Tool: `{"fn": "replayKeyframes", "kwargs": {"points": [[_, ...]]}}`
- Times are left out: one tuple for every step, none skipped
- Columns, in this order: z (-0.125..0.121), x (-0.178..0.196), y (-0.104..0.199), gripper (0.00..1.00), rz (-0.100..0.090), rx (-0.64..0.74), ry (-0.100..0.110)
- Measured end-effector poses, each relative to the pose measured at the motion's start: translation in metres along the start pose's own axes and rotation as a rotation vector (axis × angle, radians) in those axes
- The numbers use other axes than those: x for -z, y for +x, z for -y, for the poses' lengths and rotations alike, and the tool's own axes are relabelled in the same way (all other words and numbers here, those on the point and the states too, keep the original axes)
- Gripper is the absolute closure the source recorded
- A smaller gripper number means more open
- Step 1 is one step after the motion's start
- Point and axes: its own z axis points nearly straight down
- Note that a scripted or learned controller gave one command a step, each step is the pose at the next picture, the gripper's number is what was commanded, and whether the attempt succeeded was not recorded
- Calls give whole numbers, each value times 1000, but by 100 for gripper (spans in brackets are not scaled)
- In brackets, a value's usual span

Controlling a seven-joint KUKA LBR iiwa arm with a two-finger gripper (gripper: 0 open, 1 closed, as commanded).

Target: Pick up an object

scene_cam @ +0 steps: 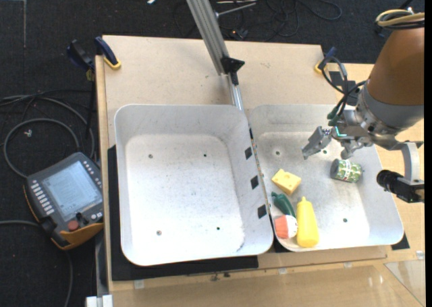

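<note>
Reaching in from the right side of the bench, the grey arm with its orange band (403, 63) hangs over the right-hand shallow white bin (378, 231). Its two-finger gripper (332, 142) sits above the upper middle of that bin's floor, and one grey finger (314, 144) juts out toward the bin's left wall. Nothing lies between the fingers, and they appear spread apart, so the claw looks released and holds no object.

Just beside the gripper, toward the bin's right wall, a small green-and-white patterned cylinder (347, 170) lies on its side on the bin floor. It is near the gripper; whether the two touch cannot be told from this slant.

A yellow wedge shaped like a block of cheese (287, 181) rests near the bin's left wall, about halfway down. Below it, near the bin's lower left corner, a yellow plastic bottle-shaped toy (307, 222) lies with its narrow end pointing up toward the wedge. Touching its left side is a small toy with a red-and-white body and a dark green top (284, 219), pressed close to the bin's left wall.

The left-hand shallow white bin (128, 164) stands beside the right one, their inner walls meeting along the middle of the bench. A pale wooden bench top (169, 69) carries both bins.
</note>
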Motion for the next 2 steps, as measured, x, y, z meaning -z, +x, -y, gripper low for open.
{"fn": "replayKeyframes", "kwargs": {"points": [[-1,2,0,0,0,-2,-4],[-8,-58,0,0,0,-2,2]]}}
